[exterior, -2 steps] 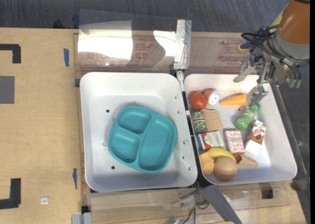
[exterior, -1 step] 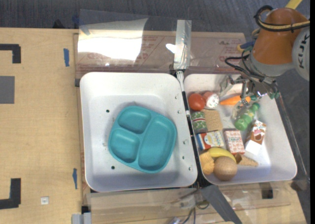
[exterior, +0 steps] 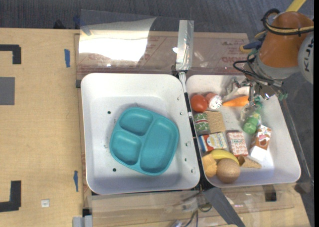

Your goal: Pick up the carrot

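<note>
Arm: reaches in over the right bin's (exterior: 286, 163) far right corner, wrist pointing down.
Tool (exterior: 256, 93): just right of the carrot; finger state unclear.
Carrot (exterior: 235, 102): lies across the bin's far end, long axis left-right, right of the tomato (exterior: 199, 103).

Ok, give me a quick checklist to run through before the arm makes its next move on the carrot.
1. Carrot in sight: ok. The carrot lies near the back of the right bin.
2. Gripper over the carrot: ok, roughly. The gripper sits at the carrot's right end.
3. Carrot between the fingers: cannot tell; wrist and cables hide the contact.
4. Room around the carrot: not ok. The tomato and a small white item crowd its left end, and a green item lies close by.
5. Teal tray in the left bin out of the way: ok.
</note>
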Robot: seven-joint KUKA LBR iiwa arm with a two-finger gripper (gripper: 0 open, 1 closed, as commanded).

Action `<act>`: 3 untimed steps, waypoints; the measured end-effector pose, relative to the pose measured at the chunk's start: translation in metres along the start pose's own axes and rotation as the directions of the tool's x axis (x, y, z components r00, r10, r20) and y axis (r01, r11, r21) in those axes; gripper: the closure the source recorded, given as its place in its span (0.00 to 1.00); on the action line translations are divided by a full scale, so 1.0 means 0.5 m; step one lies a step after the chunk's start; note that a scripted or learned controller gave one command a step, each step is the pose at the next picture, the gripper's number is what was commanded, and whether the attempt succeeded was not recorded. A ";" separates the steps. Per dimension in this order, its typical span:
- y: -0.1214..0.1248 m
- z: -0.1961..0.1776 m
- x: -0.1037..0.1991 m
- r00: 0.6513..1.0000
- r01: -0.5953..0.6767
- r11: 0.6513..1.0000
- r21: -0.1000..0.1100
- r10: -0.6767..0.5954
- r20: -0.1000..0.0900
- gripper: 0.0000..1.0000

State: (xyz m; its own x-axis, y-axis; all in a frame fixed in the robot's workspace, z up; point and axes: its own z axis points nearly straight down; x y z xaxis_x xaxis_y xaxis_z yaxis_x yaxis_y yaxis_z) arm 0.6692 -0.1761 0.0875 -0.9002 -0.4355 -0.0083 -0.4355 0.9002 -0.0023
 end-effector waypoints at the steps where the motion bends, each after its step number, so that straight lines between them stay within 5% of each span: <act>1: 0.025 0.000 -0.012 1.000 0.005 1.000 -0.001 -0.005 -0.001 0.00; 2: 0.024 -0.001 0.016 1.000 0.015 1.000 0.000 -0.015 -0.001 0.00; 3: 0.022 -0.031 0.008 1.000 0.013 1.000 0.006 -0.014 0.012 1.00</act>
State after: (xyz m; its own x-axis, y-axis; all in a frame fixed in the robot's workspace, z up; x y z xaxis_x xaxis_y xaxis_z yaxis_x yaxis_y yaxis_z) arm 0.6609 -0.1679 0.1032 -0.8940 -0.4476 -0.0206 -0.4475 0.8943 -0.0080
